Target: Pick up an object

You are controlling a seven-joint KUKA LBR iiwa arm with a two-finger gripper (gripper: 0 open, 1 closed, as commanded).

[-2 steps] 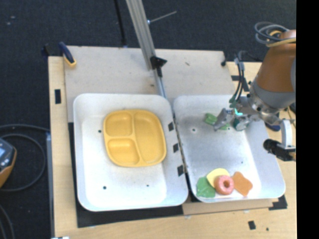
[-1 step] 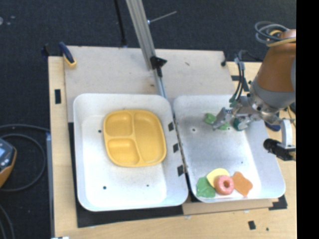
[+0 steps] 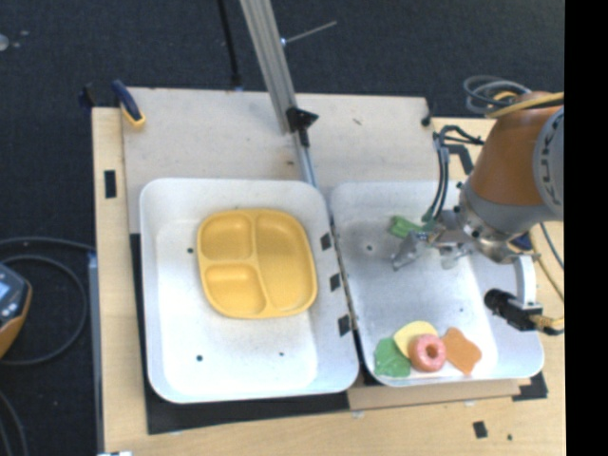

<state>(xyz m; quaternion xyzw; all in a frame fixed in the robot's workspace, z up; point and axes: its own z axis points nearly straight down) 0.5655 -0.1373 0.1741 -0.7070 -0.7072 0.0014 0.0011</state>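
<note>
Camera view: jaws (image 3: 410,252) low in right bin (image 3: 375,207), spread, gripping nothing.

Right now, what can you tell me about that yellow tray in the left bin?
The yellow tray is a rounded-corner plate that looks like plastic, split into three compartments: two smaller ones on its left side and one long one on its right. It lies flat, slightly turned, on the floor of the left white bin, nothing in it. The pincer is away over the right bin.

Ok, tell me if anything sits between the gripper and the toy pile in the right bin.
Nothing visible does. The gripper hangs over bare floor of the right bin, and the toy pile lies toward the near edge.
</note>
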